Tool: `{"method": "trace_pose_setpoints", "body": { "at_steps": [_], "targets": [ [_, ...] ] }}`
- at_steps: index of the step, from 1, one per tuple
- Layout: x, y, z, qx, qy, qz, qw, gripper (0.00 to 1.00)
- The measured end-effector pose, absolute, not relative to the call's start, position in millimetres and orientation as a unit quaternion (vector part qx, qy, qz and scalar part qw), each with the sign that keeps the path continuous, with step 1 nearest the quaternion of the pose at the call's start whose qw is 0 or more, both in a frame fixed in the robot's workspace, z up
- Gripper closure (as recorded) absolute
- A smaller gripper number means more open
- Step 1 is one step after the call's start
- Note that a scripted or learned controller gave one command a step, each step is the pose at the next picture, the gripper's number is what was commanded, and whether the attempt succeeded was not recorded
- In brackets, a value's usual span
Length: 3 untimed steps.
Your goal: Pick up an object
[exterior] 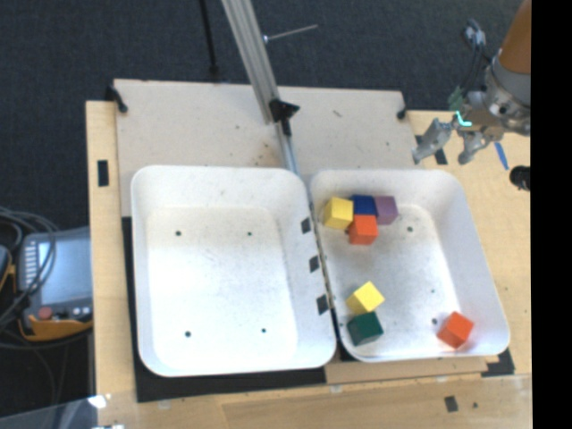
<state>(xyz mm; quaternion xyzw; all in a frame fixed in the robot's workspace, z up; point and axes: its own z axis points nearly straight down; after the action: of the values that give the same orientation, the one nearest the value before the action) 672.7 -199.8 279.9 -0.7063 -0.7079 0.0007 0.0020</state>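
Camera view, blocks (pixel 362 220) below-left of claw (pixel 450 148)

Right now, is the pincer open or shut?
Open. The pincer hangs above the right bin's far rim, its two fingers spread apart with nothing between them.

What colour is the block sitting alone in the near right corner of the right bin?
Orange block, in the camera view.

A light wooden desk (pixel 103 239) stands on a dark carpet floor (pixel 54 34). A metal pole (pixel 250 47) leans over it.
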Motion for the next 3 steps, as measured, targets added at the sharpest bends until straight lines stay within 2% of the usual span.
{"method": "trace_pose_setpoints", "body": {
  "at_steps": [1, 3],
  "targets": [
    [672.9, -201.7, 283.5, -0.706, -0.708, 0.0019, -0.001, 0.00],
    [673.9, -206.8, 162.7, -0.706, -0.708, 0.0026, 0.000, 0.00]
  ]
}}
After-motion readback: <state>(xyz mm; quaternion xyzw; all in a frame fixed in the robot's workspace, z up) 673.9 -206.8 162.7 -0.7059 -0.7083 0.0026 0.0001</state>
